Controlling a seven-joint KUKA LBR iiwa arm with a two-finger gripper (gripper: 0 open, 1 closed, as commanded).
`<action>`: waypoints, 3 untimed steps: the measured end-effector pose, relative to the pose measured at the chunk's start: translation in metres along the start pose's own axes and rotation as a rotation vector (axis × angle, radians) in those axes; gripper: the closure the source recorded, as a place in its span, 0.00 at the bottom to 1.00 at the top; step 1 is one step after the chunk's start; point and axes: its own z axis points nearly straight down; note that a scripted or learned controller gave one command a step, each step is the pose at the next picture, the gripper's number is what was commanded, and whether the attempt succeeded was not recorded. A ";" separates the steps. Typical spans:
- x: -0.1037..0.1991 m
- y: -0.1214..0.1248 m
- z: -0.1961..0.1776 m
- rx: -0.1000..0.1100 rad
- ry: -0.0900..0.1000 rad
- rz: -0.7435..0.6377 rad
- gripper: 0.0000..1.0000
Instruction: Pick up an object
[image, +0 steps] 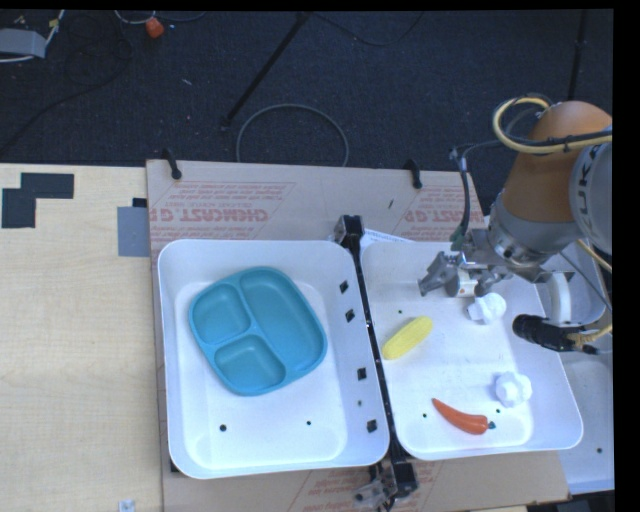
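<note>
Layout relative to the divider (366, 340) between my two bins. Left of it: the left bin (200, 440), with a sectioned plate (258, 329) lying in it. Right of it: the right bin (550, 420), holding a corn cob (407, 338) just beside the divider, a pepper (462, 417) nearer the camera, two small lumps (487, 307) (510, 389) farther right, and my pincer (447, 277) above its far part.

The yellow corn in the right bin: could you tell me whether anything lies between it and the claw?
Nothing visible does. The claw hovers up and to the right of the yellow corn, with bare bin floor between; the white pieces lie farther right.
</note>
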 end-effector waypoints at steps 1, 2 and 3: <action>-0.009 0.002 0.052 0.003 0.000 0.001 0.00; -0.008 0.001 0.106 0.003 0.000 0.000 0.00; -0.009 0.002 0.093 0.002 0.000 0.003 1.00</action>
